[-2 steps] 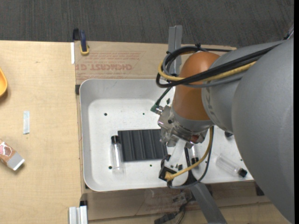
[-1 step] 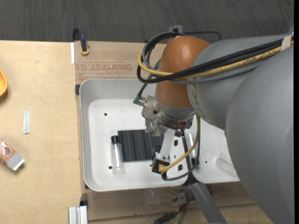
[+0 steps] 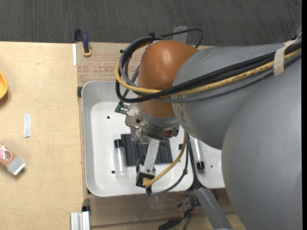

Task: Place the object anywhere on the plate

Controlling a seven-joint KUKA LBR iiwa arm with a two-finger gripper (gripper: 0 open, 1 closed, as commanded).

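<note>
Robotics laboratory test station. A large grey industrial robot arm [image 3: 240, 119] with an orange band [image 3: 160, 75] and loose black and yellow cables [image 3: 144, 87] strapped along it reaches over a shallow white plastic bin [image 3: 96, 128] set on a pale plywood desk [image 3: 38, 80]. A blue-handled clamp [image 3: 84, 43] grips the desk's far edge, brown cardboard sheeting [image 3: 103, 63] lies under the bin, and dark grey office-type carpet [image 3: 144, 8] covers the floor beyond: purpose-built experimental fittings, not domestic or retail furnishings.
</note>
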